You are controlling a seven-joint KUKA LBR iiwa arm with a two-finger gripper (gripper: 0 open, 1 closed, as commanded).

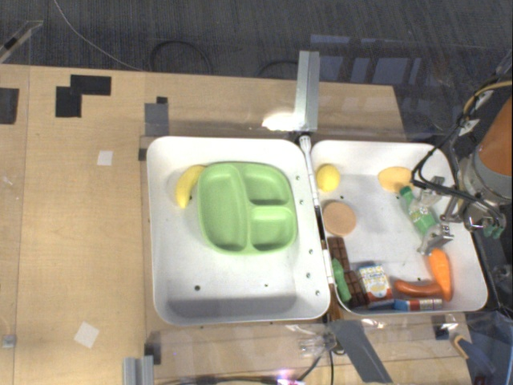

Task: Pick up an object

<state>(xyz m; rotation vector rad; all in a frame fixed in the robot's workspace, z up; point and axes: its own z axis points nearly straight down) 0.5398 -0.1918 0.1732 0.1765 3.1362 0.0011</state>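
My gripper [435,236] hangs low over the right side of the right bin [365,215], at the end of the grey arm with the orange band [495,155]. It sits just above an orange carrot [440,273] and right beside a green, partly see-through item [420,215]. Other loose objects lie in this bin: a yellow lemon [327,177], a tan round disc [339,217], a yellow-orange piece [393,179], a red bottle [410,289] on its side, a small printed box [373,277] and a brown bar [341,261]. I see nothing held in the gripper.
The left bin [172,271] holds a green divided plate [244,207] with a banana [187,184] at its left edge. A metal post [307,91] stands behind the wall between the bins. Black cables [449,139] loop near the arm.
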